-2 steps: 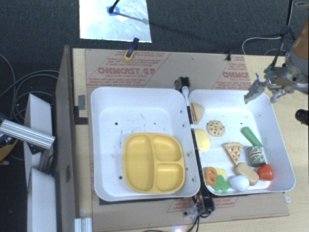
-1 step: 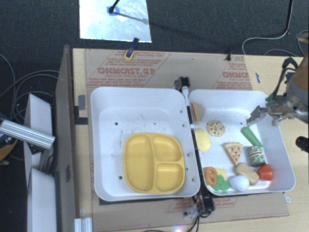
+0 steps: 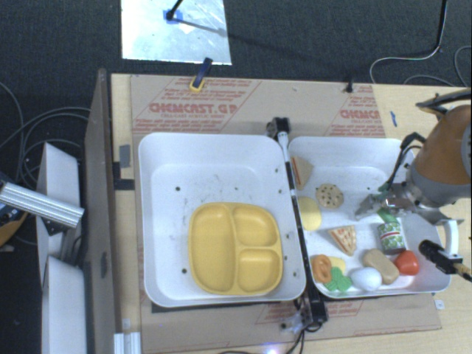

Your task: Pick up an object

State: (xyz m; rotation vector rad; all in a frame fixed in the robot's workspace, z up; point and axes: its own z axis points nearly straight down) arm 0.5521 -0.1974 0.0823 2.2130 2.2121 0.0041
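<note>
Can point(image 3: 391, 235): green-labelled, lay in the right bin point(image 3: 346, 150), beside the tomato point(image 3: 406, 262).
Gripper point(image 3: 383, 206): hovered just above the can; grip state could not be told.
Advice: descend straight, straddle the can's sides, avoid the pizza slice point(image 3: 344, 238).

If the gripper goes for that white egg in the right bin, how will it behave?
The egg looks smooth and rounded, so it may slip or roll. It sits tight among other toys near the bin edge, probably leaving little finger room.
</note>
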